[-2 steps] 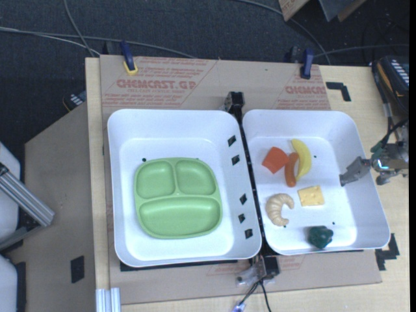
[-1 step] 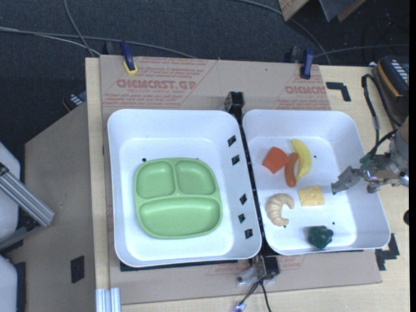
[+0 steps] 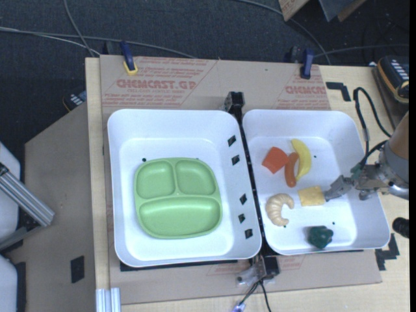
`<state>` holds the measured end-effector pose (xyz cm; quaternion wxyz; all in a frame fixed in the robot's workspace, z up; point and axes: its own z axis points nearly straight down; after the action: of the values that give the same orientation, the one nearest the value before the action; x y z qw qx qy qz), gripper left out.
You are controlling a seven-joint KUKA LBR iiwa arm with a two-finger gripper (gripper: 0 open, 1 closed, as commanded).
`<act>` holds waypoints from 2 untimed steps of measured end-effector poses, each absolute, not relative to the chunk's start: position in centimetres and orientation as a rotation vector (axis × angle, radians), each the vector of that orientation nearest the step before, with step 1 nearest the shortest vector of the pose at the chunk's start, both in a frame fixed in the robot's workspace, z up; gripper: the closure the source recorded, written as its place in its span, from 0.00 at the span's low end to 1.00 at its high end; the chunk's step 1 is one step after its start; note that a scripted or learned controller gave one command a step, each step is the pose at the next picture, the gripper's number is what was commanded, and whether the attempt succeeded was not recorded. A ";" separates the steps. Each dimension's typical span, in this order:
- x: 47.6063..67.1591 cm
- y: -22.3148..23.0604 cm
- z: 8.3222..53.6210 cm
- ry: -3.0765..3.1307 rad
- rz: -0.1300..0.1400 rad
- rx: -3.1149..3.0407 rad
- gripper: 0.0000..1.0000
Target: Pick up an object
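Yellow block [image 3: 311,195] in the right bin [image 3: 344,123], just left of my claw [image 3: 338,188].
I read "CHEMCAST GP" on the board [image 3: 156,83]; claw looks spread, gripping nothing.

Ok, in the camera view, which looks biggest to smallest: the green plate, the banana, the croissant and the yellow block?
1. Green plate, by far the biggest.
2. Banana and croissant: these look about alike, so I won't rank them.
3. Yellow block, the smallest.

Dark carpeted floor [image 3: 162,18] with loose cables [image 3: 78,28] around a cardboard-topped bench [image 3: 214,83]
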<state>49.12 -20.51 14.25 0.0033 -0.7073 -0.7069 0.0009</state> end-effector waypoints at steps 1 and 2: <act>49.3 -20.5 15.6 -2.222 -0.002 -2.221 1.00; 49.7 -20.4 20.0 -2.227 -0.004 -2.224 1.00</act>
<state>49.72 -20.36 20.04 -0.0028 -0.7067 -0.7075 -0.0013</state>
